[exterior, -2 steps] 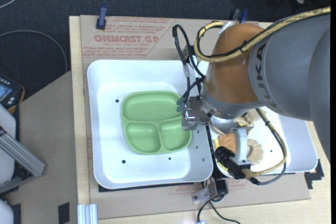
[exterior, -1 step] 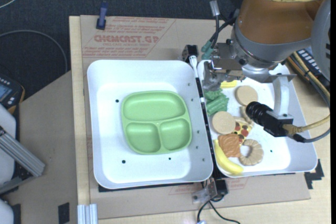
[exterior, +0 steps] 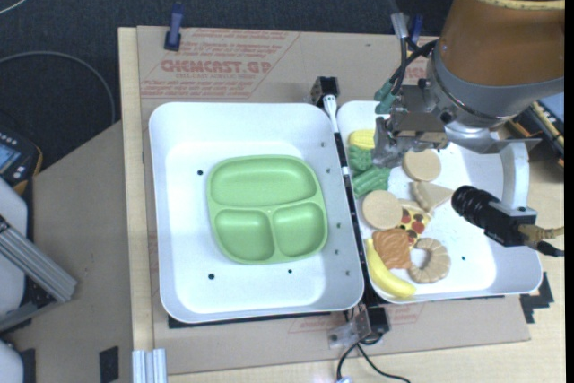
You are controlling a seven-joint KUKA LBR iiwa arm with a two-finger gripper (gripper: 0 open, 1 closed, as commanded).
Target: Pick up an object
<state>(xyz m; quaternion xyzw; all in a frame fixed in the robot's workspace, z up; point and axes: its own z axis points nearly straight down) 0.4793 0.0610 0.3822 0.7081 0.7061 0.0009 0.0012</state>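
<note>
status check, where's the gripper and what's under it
Gripper low over right bin's far-left corner, by green toy. Nothing seen held. Toy food crowded close; divided plate in left bin.

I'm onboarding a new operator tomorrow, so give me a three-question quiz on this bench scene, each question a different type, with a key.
1. True or false: the green divided plate lies in the left bin.
2. Multiple choice: where is the gripper? A) over the green divided plate B) over the far left part of the right bin, near the green toy food C) outside both bins
3. Fill in: along the near left edge of the right bin lies a yellow ____.

Key: 1 true; 2 B; 3 banana.
</note>
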